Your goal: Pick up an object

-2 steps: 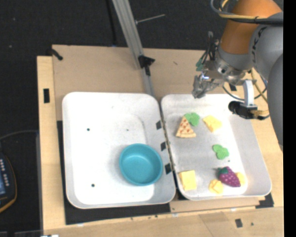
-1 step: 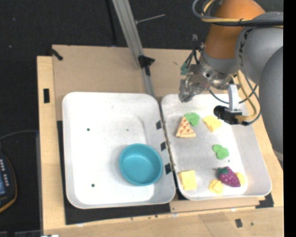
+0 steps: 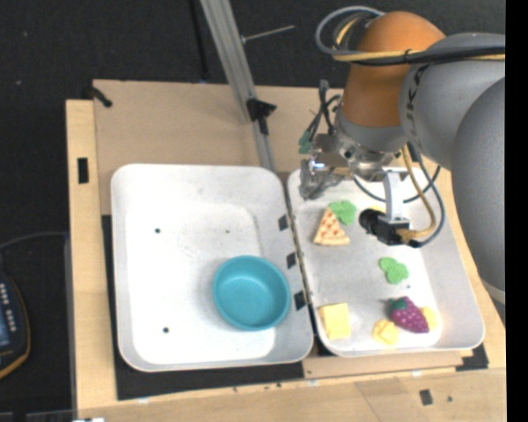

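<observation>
The gripper [image 3: 317,181] hangs over the upper left corner of the right bin [image 3: 453,271]; its fingers blur into cables and the arm [image 3: 440,95] above, so whether they are parted or closed I cannot tell. Just below lie a green piece [image 3: 342,212] and a pizza slice [image 3: 331,229]. Farther down sit a green toy [image 3: 392,269], purple grapes [image 3: 408,314], and a yellow block [image 3: 335,320]. A blue bowl [image 3: 250,292] rests in the left bin [image 3: 158,209].

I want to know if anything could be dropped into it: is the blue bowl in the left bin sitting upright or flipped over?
Upright. The round blue bowl shows its open mouth and inner floor to the camera, resting on the left white bin.
</observation>
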`<state>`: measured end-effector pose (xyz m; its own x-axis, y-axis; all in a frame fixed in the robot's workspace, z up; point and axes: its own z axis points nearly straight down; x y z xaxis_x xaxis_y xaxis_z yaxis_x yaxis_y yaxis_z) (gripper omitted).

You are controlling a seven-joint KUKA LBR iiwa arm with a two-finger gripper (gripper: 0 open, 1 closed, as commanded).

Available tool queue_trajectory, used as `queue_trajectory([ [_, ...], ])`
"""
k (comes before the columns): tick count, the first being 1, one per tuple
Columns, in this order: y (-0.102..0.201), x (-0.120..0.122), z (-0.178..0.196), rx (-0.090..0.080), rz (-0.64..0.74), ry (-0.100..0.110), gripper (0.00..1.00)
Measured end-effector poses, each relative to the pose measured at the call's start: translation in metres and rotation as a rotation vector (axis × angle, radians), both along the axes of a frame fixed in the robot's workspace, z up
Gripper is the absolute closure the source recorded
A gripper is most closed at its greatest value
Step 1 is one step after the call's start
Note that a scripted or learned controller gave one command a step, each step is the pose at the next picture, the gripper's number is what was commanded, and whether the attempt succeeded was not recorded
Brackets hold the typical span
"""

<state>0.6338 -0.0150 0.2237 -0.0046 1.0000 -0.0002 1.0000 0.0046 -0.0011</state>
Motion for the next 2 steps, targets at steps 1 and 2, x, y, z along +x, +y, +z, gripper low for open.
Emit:
queue_trajectory([
  [1,0.038,-0.028,-0.002,0.001,0.000,0.000,1.00],
  [2,0.082,-0.052,-0.005,0.002,0.001,-0.001,1.00],
])
